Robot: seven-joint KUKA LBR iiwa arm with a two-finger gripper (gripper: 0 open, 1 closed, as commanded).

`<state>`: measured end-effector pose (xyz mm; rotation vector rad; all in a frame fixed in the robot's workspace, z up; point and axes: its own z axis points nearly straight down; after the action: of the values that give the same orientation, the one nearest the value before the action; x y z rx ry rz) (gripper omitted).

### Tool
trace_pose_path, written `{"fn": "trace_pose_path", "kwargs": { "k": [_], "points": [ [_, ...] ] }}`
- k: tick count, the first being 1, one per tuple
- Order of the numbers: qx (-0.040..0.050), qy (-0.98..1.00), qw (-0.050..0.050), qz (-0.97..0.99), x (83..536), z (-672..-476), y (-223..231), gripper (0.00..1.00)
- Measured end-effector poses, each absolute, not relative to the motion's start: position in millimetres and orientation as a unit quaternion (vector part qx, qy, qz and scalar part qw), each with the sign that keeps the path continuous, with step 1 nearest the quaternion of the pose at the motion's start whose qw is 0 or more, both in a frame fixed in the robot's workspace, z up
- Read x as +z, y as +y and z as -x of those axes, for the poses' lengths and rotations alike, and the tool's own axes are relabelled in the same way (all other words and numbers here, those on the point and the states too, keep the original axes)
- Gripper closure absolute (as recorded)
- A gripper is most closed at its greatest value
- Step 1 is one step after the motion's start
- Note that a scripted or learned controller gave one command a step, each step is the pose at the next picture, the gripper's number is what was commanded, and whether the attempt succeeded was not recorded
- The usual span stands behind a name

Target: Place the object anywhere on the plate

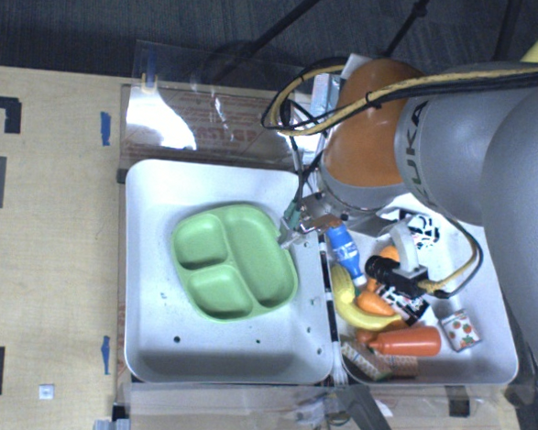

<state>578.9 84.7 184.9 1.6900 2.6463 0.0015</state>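
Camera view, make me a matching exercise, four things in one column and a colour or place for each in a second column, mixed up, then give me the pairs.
Things:
1. plate
2. banana
3. bottle
4. claw

Descriptions:
A. yellow, in the right bin
B. over the plate's right edge
C. green with three compartments, in the left bin
D. blue with a white label, in the right bin

Pairs: 1-C, 2-A, 3-D, 4-B
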Motion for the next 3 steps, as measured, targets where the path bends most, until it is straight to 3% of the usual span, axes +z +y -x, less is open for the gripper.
{"fn": "trace_pose_path", "kwargs": {
  "k": [1,2,3],
  "points": [
    [0.0003,0.694,0.001,-0.72,224,-556.0,161,1.0],
    [-0.0023,0.653,-0.001,-0.758,194,-532.8,226,1.0],
    [-0.0022,0.653,-0.001,-0.758,194,-532.8,226,0.0]
  ]
}}
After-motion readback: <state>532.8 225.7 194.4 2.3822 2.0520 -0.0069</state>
